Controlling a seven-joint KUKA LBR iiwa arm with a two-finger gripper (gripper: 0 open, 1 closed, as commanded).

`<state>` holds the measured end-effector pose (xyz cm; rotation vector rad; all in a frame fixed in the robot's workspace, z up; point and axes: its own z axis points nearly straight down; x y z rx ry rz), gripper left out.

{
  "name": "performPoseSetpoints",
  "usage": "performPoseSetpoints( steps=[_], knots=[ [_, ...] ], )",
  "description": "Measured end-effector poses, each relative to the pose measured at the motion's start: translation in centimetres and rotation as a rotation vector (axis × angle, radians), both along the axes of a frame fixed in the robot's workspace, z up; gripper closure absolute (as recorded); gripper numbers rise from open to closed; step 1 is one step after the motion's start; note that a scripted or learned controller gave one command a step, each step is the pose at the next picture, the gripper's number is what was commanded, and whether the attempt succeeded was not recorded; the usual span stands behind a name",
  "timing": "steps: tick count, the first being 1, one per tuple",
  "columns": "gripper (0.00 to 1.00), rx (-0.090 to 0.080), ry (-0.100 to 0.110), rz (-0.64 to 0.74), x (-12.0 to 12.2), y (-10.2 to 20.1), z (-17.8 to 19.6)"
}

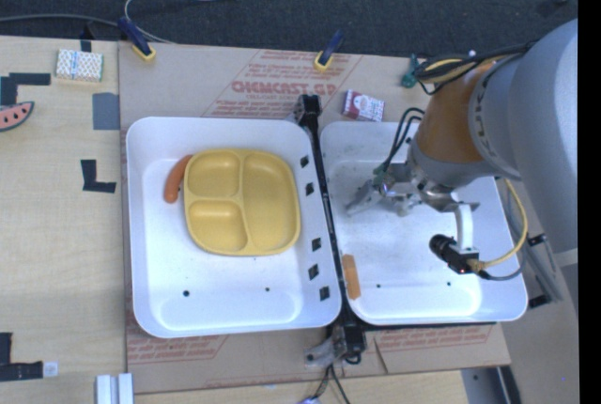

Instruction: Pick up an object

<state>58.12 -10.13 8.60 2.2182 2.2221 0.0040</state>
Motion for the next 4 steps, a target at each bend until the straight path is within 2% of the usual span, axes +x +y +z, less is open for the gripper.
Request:
performPoseSetpoints(
  steps=[1, 2, 3, 4],
  knots=[
    [0.00, -0.001, 0.002, -0.001, 0.1, 0.1, 0.0],
    [1.00, -0.003, 0.000, -0.001, 0.2, 0.1, 0.9],
    [0.00, -0.002, 0.001, -0.001, 0.2, 0.1, 0.9],
    [0.00, -0.001, 0.001, 0.000, 4.4, 0.4, 0.0]
  ],
)
